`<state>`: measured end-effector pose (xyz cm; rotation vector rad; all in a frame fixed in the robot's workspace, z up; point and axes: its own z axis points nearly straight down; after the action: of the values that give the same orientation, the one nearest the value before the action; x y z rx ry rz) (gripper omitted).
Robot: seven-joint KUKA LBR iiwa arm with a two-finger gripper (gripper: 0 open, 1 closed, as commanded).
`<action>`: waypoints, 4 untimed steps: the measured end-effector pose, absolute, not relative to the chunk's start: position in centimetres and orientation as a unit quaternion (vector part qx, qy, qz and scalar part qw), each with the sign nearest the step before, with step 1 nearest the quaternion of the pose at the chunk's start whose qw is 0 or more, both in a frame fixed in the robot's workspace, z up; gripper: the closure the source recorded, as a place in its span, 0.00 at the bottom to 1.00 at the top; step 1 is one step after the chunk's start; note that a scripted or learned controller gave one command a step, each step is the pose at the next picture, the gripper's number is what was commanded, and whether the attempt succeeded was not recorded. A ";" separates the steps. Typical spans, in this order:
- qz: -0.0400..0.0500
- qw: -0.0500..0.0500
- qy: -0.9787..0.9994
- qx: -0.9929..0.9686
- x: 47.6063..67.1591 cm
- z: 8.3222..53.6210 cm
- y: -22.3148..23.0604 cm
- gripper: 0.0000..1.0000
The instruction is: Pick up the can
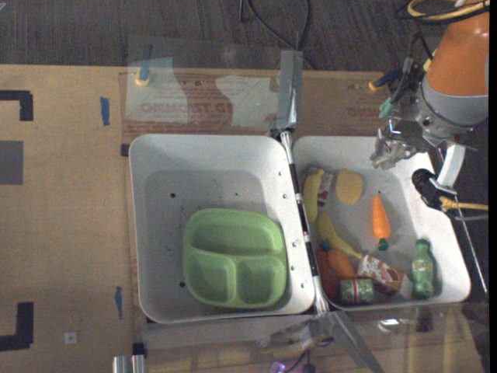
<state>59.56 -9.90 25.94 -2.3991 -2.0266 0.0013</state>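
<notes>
**Can lies at the near wall of the right bin, arm up at the far right**

Nearest the camera, the can [356, 290] lies on its side against the near wall of the right bin [460, 274], its green and red label facing up. Touching it on the right is a red-and-white packet [382, 273], and just beyond that a small green bottle [422, 269] stands near the bin's right wall. An orange piece [339, 263] sits just behind the can, with a banana [335, 238] curving away toward the far left. Another banana [311, 195] lies along the left wall, a pale round item [349, 186] beside it. A carrot [380, 220] rests alone in the middle of the bin.

In the left bin [151, 169], a green divided tray [234, 258] fills the near right part.

Over the far right corner of the right bin hangs the gripper [386, 153], well apart from the can; whether it is released or clenched cannot be told, and nothing is seen in it.
</notes>
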 end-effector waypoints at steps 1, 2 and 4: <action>0.000 0.000 -0.645 -0.764 59.6 26.0 -9.9 0.00; 0.000 -0.001 -0.624 -0.782 60.7 31.3 -15.5 0.00; 0.000 -0.002 -0.738 -0.675 58.8 37.9 -19.4 0.00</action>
<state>58.79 -19.43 37.94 -2.1238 -2.3206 -0.0010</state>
